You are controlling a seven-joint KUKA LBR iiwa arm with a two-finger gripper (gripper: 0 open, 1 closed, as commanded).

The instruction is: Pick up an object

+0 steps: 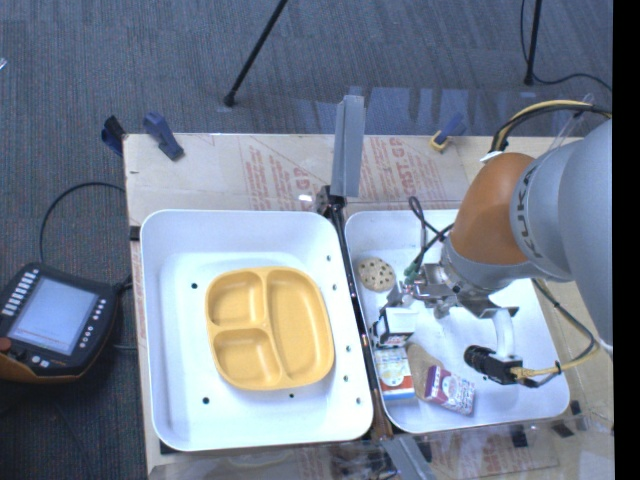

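Two bins, arm low over the right one

Two white bins sit side by side on a plywood bench point(250, 168) over grey carpet. Left bin point(170, 248) holds a yellow divided tray point(268, 326). Right bin point(540, 368) holds a cookie point(376, 273) at its far left, a carton point(393, 368) and a small packet point(447, 388) near. The gripper point(400, 318) hangs low beside the carton; its finger state cannot be told.

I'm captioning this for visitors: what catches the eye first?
The yellow divided tray lying alone in the left bin stands out most. Next is the grey arm with its orange band, reaching into the right bin over a small clutter: a round cookie and a purple carton.
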